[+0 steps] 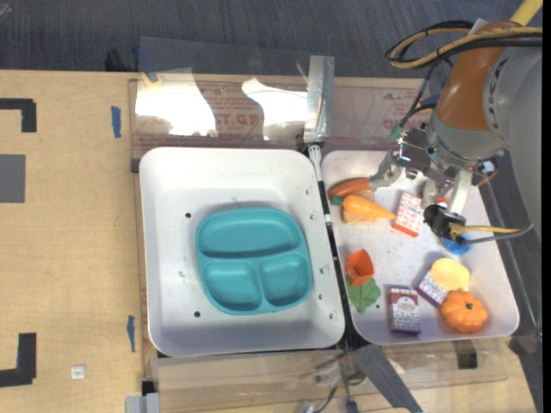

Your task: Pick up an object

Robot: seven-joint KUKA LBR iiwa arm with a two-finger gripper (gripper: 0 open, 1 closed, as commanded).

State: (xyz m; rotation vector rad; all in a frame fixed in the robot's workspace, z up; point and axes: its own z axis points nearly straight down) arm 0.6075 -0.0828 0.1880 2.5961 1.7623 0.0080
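You have two bins side by side: the left bin (164, 179) holds a divided tray (252, 259) near its middle. In the right bin (499, 295), a carrot (368, 210) lies at the far left, with a small carton (408, 214) just right of it. Nearer you, a pepper (362, 267) sits by the left wall. Along the near edge stand a box (404, 309) and, to its right, a pumpkin (465, 311), with a lemon (451, 274) just behind it.
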